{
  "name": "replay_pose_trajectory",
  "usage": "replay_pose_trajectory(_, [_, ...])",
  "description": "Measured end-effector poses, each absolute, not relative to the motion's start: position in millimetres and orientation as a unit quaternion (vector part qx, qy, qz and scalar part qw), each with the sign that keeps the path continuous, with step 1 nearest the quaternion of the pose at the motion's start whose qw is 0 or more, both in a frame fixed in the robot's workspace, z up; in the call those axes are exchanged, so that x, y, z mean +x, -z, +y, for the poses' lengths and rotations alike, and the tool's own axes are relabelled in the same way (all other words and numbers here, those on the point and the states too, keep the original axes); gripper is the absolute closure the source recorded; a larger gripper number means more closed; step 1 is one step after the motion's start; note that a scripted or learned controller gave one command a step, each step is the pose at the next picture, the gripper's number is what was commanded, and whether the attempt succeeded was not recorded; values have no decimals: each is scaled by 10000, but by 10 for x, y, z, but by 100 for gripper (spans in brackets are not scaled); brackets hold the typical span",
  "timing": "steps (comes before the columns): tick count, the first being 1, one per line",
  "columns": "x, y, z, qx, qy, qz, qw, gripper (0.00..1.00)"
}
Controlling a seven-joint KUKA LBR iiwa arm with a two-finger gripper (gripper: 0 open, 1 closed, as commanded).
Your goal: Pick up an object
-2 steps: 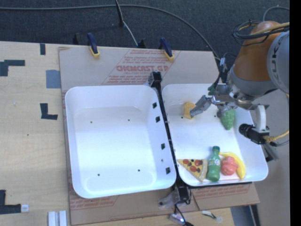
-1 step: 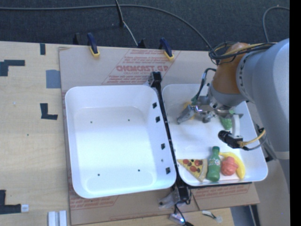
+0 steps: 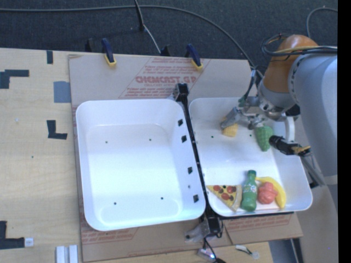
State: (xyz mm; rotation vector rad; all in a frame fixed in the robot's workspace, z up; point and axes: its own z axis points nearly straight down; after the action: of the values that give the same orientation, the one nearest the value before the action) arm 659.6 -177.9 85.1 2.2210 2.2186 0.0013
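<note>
- Low over the right bin (image 3: pixel 305 175), the end effector (image 3: pixel 239 120) sits w/ a small yellow piece (image 3: pixel 231 130) at its tip; can't tell if it's gripping, fingers' state unclear.
- Green item (image 3: pixel 264 137) just beside it.
- Toward the bin's near edge, well apart: 1 pizza slice (image 3: pixel 225 193), 1 green bottle (image 3: pixel 249 191), 1 red fruit (image 3: pixel 267 193), 1 banana (image 3: pixel 278 192), likely piled as spare pick targets.
- 2 bins; left bin (image 3: pixel 90 147) across the divider.

The end effector (image 3: pixel 241 120) hides part of the yellow item (image 3: pixel 231 130) beneath it; its grip there is unclear.
</note>
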Motion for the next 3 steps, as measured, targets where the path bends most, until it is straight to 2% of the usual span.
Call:
replay_pose_trajectory(1, [6567,-850,-1263,7058,-3,7084,1,0])
replay_pose_trajectory(2, [6432,-852,-1242,7071,0,7071,4,0])
replay_pose_trajectory(3, [6528,-850,-1356,7069,-4,7073,3,0])
